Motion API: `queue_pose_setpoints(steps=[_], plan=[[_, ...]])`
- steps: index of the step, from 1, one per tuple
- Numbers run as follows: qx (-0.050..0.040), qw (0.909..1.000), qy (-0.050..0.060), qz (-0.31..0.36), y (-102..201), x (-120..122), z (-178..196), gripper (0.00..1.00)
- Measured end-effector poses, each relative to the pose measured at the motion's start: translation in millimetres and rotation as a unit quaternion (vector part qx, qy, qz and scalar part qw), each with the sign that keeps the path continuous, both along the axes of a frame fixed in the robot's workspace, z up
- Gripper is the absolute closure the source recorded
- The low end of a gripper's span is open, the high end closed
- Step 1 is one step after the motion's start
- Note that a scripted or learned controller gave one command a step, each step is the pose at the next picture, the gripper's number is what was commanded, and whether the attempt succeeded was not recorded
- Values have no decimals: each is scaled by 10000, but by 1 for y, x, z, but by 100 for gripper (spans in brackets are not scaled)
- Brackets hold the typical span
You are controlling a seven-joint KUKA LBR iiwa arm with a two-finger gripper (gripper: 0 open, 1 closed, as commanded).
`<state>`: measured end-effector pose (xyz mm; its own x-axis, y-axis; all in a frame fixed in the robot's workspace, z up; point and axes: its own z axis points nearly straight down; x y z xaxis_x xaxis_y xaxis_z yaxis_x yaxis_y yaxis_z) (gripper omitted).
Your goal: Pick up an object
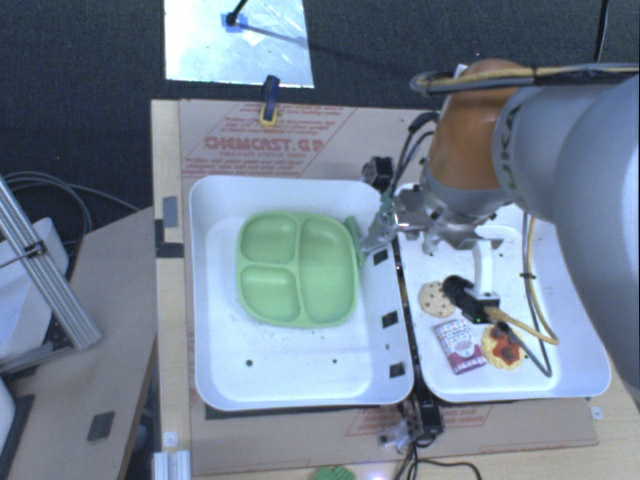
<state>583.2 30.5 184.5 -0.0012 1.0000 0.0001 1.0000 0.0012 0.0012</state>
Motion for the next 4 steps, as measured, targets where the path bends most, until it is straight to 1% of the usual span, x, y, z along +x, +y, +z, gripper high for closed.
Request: queue_pose_setpoints(steps=[1,2,3,4], plan=[[19,10000,-4,60,99,9,-9,0],[27,10000,0,66,204,11,-24,0],[28,10000,-61,25,205,18,105,0],[-4,10000,15,8,204,-31,-106,0]])
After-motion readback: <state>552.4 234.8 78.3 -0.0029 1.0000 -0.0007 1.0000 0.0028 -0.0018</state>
